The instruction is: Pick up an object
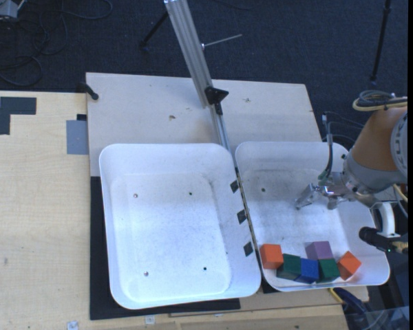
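Several small blocks lie along the near edge of the right bin (282, 158): an orange block (271, 255), a dark green block (289, 266), a blue block (308, 269), a green block (327, 269), a purple block (319, 250) and another orange block (349, 264). My gripper (315, 194) hangs over the right side of this bin, well behind the blocks, with its fingers spread apart and nothing between them. The arm comes in from the right.
The left bin (124, 160) lies beside the right one, with a divider edge between them. A slanted metal rail (193, 53) rises behind the bins. Cables hang by the arm at the right.
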### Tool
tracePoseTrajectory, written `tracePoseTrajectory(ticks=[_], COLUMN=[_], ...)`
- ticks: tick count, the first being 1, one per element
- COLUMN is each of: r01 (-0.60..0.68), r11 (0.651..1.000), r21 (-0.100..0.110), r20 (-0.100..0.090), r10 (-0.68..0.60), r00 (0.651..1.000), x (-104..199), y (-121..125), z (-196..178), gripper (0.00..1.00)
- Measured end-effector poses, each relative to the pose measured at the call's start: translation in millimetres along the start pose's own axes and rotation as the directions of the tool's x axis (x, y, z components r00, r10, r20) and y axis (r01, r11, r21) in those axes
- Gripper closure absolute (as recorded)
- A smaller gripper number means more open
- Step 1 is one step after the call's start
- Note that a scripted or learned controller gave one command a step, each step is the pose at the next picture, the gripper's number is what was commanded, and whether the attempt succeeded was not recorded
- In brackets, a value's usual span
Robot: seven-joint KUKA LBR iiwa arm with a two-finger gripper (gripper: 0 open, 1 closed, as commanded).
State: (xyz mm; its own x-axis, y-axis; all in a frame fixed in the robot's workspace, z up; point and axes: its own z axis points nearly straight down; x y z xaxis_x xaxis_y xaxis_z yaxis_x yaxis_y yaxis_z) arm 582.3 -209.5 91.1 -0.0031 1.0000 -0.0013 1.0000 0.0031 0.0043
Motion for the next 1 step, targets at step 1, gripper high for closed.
tracePoseTrajectory(ticks=[1], r01=[0.001], r11=[1.0], r21=[-0.006], r20=[0.001], r10=[-0.001], r00=[1.0], x=[0.0], y=[79.3], z=[-61.3], gripper=[0.0])
